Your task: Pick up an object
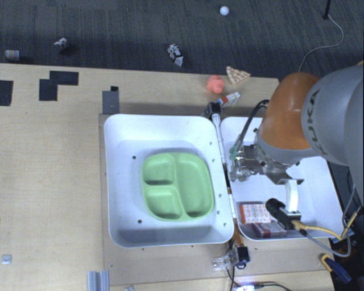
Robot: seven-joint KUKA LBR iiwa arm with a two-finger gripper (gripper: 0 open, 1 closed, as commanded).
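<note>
While reaching in from the right, covers much of the right bin [318,187] with the grey arm [335,113], orange band [287,116] turned toward the left. Carries the gripper [242,163] over that bin's left part, just beside the wall shared with the left bin [116,170]. Cannot tell whether open or closed, being seen from above with the wrist in the way. Cannot tell either what, if anything, sits in its grip or touches it.

Across the shared wall, flat near the middle of the left bin: a green tray [176,185] with three wells, left of the gripper and apart from it. In the right bin's near left corner: a red-and-white box [253,212], lying flat, nearer the camera than the gripper and close to it in the view; cannot tell whether touching. Just beside that box, against the bin's near wall: a dark box [266,230].

On the bench [57,199] beyond the bins: a pink ball [215,84], with a pale wedge [238,74] just beside it and a small red-tipped pen [229,99] near the bins' far edge, all well apart from the gripper. On the dark floor [114,28] past the bench: a white ball [224,10].
</note>
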